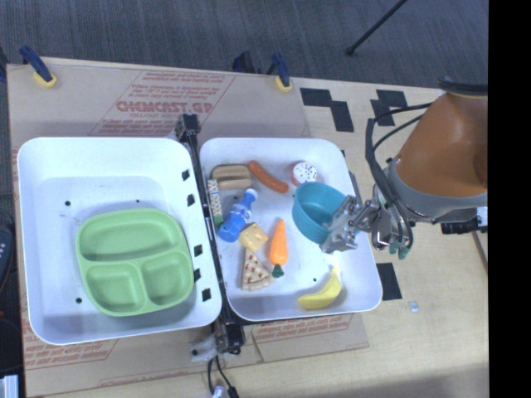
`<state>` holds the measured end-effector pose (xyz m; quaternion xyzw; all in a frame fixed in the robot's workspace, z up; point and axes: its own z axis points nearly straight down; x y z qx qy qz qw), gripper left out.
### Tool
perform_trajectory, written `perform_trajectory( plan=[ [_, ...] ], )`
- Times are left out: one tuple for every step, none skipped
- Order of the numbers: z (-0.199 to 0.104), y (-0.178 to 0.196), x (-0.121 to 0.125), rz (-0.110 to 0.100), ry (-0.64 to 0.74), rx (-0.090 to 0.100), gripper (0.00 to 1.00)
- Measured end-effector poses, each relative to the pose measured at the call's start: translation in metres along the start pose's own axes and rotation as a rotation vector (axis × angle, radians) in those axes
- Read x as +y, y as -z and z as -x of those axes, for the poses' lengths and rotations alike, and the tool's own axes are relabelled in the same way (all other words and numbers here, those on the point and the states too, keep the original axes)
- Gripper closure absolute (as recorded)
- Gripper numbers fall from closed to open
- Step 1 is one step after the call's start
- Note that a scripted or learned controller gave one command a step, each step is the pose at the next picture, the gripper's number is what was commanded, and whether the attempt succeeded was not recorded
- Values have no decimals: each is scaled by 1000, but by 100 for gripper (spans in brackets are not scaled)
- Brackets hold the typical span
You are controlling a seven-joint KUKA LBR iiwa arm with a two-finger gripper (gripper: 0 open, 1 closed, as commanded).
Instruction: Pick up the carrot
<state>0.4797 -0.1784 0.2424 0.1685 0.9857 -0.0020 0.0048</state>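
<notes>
orange carrot (279, 243) lies in the right bin (353, 168), between the cheese wedge (253, 237) and blue bowl (319, 211). the pincer (342, 237) hovers by the bowl, holding nothing; its spread i cannot tell. approach step, i judge: next shift left over the carrot, then descend.

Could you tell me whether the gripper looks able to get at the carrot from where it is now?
Probably yes. The gripper sits at the right bin's edge, with the carrot to its left, open from above. The blue bowl beside the gripper and the cheese crowd it.
</notes>
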Motion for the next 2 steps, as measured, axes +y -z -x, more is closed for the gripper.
perform_trajectory(
  plan=[
    [-2, -5, 0, 0, -1, 11, 0],
    [-7, -137, 78, 3, 25, -3, 0]
  ],
)
